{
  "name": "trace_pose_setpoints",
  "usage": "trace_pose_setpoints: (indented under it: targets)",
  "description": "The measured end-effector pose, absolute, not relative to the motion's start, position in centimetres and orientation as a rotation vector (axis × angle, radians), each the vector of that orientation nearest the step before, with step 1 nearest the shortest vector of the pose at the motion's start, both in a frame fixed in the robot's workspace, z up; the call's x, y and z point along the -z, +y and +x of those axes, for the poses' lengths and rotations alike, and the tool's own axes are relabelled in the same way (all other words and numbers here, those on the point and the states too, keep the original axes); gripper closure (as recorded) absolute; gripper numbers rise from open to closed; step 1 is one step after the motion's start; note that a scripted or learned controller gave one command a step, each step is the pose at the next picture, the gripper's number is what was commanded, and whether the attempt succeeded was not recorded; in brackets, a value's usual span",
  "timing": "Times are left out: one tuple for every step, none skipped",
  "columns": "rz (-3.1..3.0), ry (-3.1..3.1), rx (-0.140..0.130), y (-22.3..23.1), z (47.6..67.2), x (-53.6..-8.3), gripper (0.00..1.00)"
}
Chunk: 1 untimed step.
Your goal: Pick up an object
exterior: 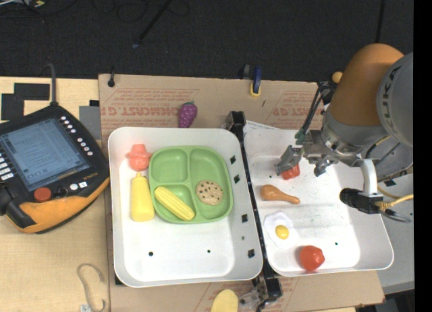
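Note:
My gripper (289, 167) hangs over the upper left part of the right bin (368, 250), and a small red toy (291, 173) sits between its dark fingertips, partly covered by them. Just below lie an orange drumstick (279, 195), a fried egg (279, 229) and a red tomato (311, 257). The left bin (175, 256) holds a green divided plate (191, 169) with a corn cob (174, 202) and a cookie (210, 192) on it. Beside the plate lie a yellow bottle (141, 198) and a pink toy (138, 158).
A purple grape bunch (187, 113) lies on the cardboard behind the left bin. A yellow toy (225, 300) rests at the front edge between the bins. A teach pendant (47, 162) sits on the bench at far left. The arm's grey and orange wrist (364, 101) looms over the right bin's back.

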<state>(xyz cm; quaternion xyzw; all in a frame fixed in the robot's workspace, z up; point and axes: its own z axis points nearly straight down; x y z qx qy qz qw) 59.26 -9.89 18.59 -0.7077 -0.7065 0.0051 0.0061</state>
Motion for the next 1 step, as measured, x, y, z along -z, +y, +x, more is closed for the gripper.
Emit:
trace_pose_setpoints:
  targets:
    - [-2.221,-2.221,-0.002,-9.91,59.58,-19.39,0.0]
